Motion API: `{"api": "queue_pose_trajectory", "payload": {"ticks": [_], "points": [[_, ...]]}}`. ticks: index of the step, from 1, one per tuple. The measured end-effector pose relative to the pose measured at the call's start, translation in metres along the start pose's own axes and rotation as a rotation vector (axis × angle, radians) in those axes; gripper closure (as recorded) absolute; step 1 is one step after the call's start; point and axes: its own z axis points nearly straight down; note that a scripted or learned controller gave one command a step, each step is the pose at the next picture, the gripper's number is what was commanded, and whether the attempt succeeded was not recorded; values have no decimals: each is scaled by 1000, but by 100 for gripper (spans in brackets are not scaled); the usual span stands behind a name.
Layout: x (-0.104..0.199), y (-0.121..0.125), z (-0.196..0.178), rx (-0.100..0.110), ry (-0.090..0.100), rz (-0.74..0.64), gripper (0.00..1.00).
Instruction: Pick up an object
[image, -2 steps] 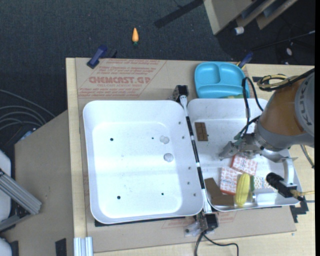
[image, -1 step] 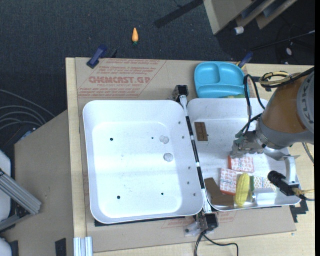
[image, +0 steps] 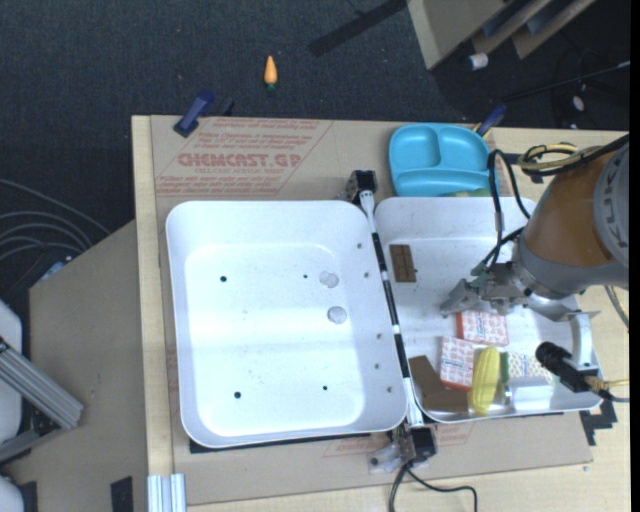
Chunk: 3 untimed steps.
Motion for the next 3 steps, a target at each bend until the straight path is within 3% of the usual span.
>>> {"api": "queue_pose_trajectory", "payload": {"ticks": [1,2,3], "points": [[8,43,26,17,8,-2,0],[22,-55,24,18,8,0,0],[22,-54,14,15,7,1,100]]}}
